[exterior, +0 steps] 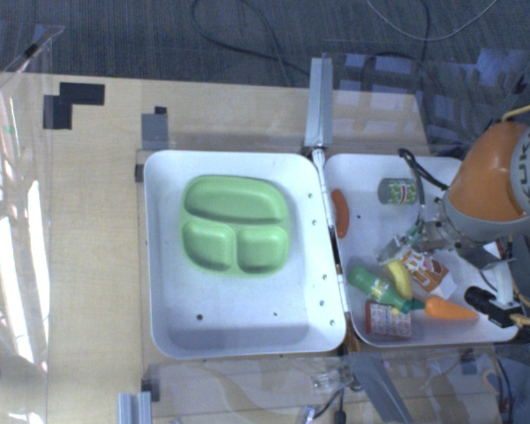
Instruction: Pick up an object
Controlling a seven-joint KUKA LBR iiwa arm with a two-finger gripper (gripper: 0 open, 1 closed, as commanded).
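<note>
The right bin [362, 179] holds a heap of small items. Along its left wall lies a reddish sausage [339, 212], and a small green-labelled can [397, 191] stands near the back. At the front are a green bottle [371, 283], a yellow banana [399, 278], an orange carrot [450, 308], a red box [389, 320] and an orange-and-white packet [426, 270]. My gripper [420, 235] reaches in from the right and is down low, just above the packet and banana. The arm's orange band [488, 184] hides the bin's right part.
The left bin [168, 325] holds a green divided plate [237, 224]. A metal post [319, 104] stands behind the seam between the bins. Black cables [247, 25] lie on the floor beyond the bench. A clear panel [18, 237] stands on the left.
</note>
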